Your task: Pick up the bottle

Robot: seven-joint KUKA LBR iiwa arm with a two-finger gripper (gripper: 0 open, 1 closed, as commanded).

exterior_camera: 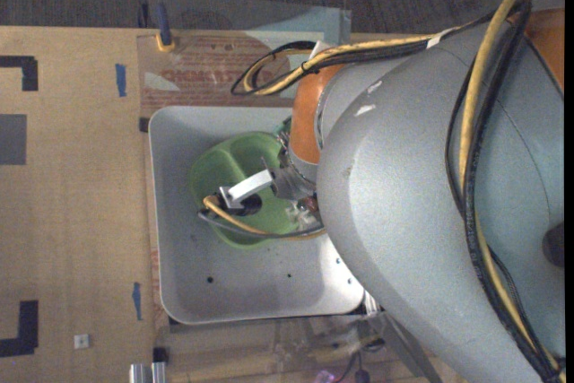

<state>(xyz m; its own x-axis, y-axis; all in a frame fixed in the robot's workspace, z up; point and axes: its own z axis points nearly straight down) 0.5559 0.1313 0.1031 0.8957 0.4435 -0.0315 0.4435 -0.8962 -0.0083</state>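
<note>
A green rounded plastic thing point(218, 168), shaped like a shallow dish with a ridge across it, lies in the middle of the white bin point(169, 220). My gripper point(292, 193) hangs low over the dish's right side, below the orange band point(309, 117) at the wrist. The wrist and the grey arm hide what is under and right of the gripper. Nothing is visibly held.
The grey arm point(430, 193) covers the right half of the view, including the bin's right part. Bare bin floor point(251, 278) lies in front of the dish. Brown cardboard bench point(72, 193) with black marks and blue tape strips extends to the left.
</note>
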